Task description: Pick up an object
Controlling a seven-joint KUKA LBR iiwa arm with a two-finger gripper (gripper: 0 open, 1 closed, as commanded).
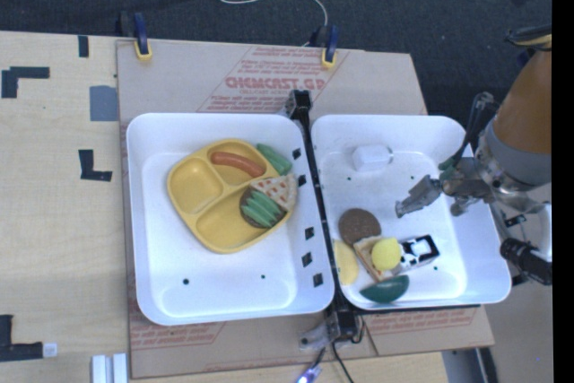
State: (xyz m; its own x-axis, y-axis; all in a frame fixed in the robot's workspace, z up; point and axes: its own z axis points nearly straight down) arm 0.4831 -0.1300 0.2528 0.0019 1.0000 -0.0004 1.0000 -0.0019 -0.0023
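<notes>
gripper (430,195) over the right bin (448,132), reaching in from the right edge, grey metal fingers pointing left and slightly down. whether jaws are wide or narrow: cannot tell, and nothing visible between them.

just below and left of the jaws, near but apart: brown round disc (359,223), flat, like a cookie or burger patty, no clear long axis. touching its lower right side: yellow ball (387,253), round, smooth. under the ball, a tan wedge piece (366,263), narrow end pointing up-left toward the disc. right of the ball, directly below the jaws: small black and white object (420,250), long axis almost level, slightly raised at the right end. further below: dark green curved piece (386,290), long axis left to right. at the bin's left wall: yellow curved slice (346,262), long axis vertical.

up and left of the jaws: white small object (371,157), hard to read against the white floor.

far left of the jaws, in the left bin (215,300): yellow divided tray (202,193) with a sausage (237,162), a pizza slice (276,190) and green pieces (261,209).
</notes>
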